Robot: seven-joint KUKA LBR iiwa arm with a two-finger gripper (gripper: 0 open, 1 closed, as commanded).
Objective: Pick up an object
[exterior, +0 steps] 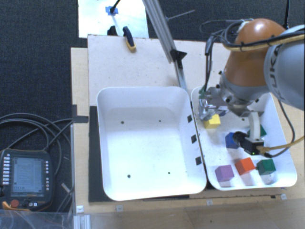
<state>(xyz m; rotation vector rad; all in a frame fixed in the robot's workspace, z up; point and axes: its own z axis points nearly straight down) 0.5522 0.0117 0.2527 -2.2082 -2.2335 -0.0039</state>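
My gripper [208,109] hovered just above the yellow block [212,121], which lay slightly toward the bin's near side. Whether it was spread or pinching, I couldn't tell.

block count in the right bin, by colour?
Right bin:
yellow block: 1
blue block: 1
purple block: 1
orange block: 1
green block: 1
Total: 5 in sight; the arm covers part of the bin.
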